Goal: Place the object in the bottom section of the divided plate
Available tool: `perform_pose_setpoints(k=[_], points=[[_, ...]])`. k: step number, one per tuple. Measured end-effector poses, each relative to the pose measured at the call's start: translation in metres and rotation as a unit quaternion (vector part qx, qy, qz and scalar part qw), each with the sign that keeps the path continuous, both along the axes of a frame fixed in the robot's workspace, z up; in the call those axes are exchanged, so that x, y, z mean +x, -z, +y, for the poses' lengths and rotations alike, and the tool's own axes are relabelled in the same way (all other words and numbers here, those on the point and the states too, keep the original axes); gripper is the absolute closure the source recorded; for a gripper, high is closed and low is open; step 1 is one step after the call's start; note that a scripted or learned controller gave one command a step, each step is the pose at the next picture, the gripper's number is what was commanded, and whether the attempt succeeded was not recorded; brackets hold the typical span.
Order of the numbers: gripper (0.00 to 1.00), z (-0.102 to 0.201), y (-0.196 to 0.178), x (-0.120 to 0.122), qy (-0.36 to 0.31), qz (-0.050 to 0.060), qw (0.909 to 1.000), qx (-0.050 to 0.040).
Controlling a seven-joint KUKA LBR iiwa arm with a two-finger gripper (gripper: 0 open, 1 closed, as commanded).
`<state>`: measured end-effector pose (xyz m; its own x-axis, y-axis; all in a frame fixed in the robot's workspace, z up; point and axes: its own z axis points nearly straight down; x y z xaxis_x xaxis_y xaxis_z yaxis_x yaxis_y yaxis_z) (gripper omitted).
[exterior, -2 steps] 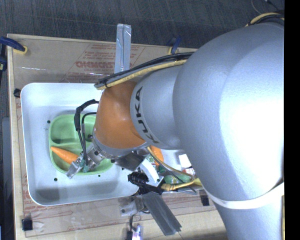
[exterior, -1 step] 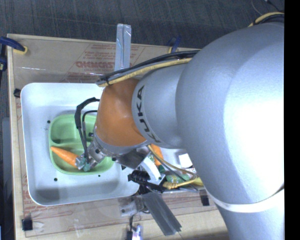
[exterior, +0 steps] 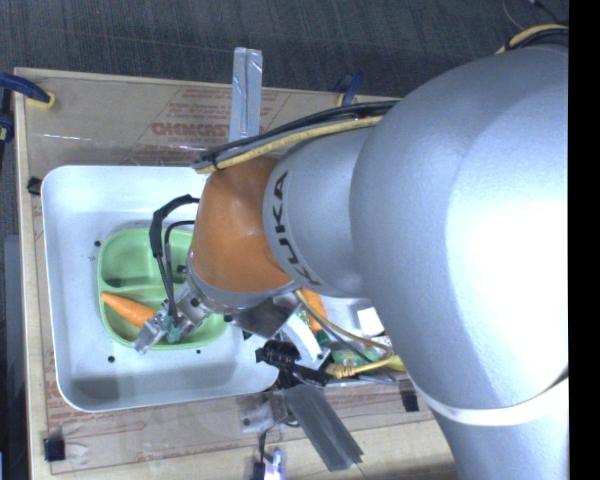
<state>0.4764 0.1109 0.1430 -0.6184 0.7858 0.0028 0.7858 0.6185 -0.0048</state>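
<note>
Over the left bin, gripper hovering above green divided plate, touching carrot, finger state unclear

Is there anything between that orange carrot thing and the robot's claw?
In the camera view, nothing lies between them: the gripper sits right at the lower end of the carrot, over the green divided plate. Contact can't be judged.
</note>
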Motion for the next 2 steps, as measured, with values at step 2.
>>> perform_pose_setpoints(k=[2], points=[[0.0,0.017,0.052,0.006,-0.112,-0.001,0.9937,0.0007]])
